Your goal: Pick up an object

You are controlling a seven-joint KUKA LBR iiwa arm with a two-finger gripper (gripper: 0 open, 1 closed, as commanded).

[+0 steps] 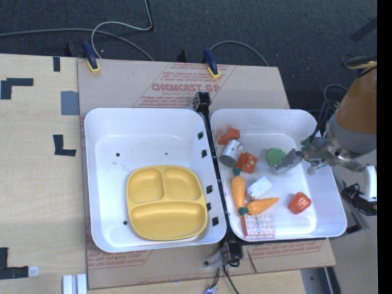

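Robotics lab test bench; cardboard sheet (184, 84) fixed at bench's far edge by blue-and-yellow clamps (91, 56); two white bins (98, 139) joined by black clips (201, 101) at centre; loose cables (122, 26) trailing over dark carpet beyond far edge; black tape marks (61, 146) on wooden surface toward left edge; grey-and-orange arm (355, 118) at right edge.

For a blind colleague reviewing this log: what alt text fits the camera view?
The robot's hand hovers in the right bin beside a green toy, among carrots, a red pepper and a can. The left bin holds a yellow divided plate.
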